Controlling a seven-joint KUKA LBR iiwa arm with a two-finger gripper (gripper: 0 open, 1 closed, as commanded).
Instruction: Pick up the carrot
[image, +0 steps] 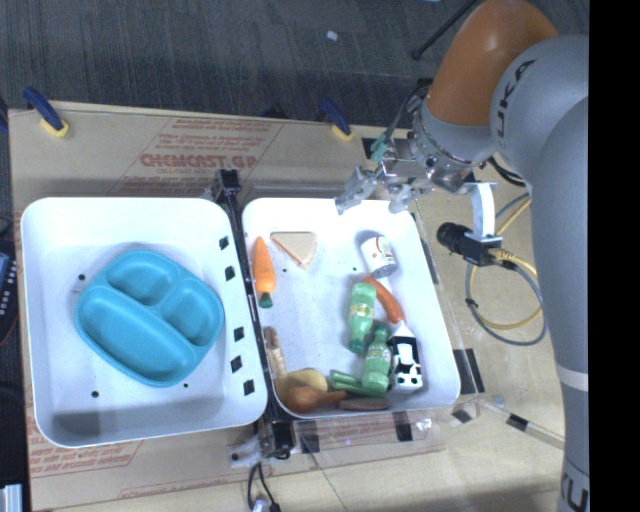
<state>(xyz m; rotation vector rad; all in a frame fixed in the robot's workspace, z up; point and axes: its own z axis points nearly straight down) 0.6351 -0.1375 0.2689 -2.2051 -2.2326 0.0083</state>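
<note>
Two white bins sit side by side on the table. An orange carrot (263, 267) with a green stem end lies lengthwise along the left wall of the right bin (437, 300). The jaws (372, 189) hang spread and unloaded above that bin's far rim.

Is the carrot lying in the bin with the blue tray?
No, the carrot lies in the right bin by its left wall, while the blue tray sits in the left bin.
</note>
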